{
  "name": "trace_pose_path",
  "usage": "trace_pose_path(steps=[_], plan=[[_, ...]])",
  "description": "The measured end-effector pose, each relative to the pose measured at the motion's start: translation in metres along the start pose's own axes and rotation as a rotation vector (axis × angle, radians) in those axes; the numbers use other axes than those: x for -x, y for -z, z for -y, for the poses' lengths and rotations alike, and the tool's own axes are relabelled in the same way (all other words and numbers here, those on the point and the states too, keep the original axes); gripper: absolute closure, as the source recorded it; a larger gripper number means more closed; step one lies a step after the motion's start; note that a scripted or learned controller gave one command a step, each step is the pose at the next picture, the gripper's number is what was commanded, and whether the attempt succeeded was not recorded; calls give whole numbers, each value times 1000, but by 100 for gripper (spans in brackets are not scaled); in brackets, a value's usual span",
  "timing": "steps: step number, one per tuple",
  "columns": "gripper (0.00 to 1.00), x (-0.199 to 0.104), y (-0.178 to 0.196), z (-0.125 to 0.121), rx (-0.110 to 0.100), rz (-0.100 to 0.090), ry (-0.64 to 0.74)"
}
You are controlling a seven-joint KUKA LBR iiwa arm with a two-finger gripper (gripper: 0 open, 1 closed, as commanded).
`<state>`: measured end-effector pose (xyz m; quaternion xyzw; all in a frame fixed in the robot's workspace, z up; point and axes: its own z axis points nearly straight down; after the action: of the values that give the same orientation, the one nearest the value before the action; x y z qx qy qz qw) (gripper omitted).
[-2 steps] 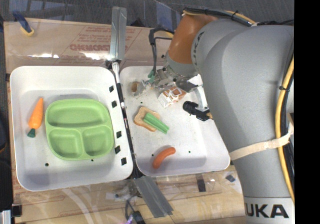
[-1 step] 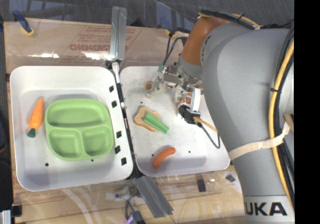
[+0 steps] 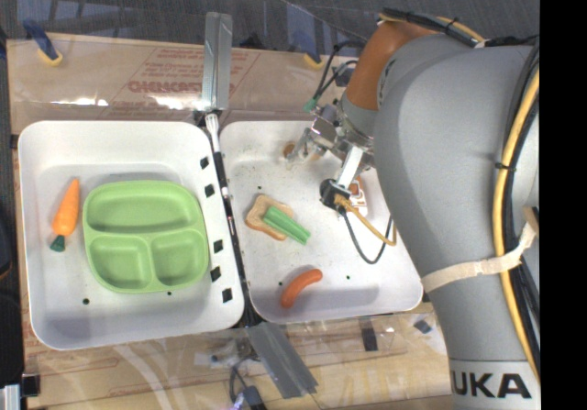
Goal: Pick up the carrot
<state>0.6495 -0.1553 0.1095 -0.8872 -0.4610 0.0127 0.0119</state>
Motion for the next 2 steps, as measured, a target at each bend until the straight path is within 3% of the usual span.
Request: trace_pose_path(steps=[1,2], plan=[[0,-41,-18,20,19,-20,-728],[100,-43,-9,22,12,-16,-718]])
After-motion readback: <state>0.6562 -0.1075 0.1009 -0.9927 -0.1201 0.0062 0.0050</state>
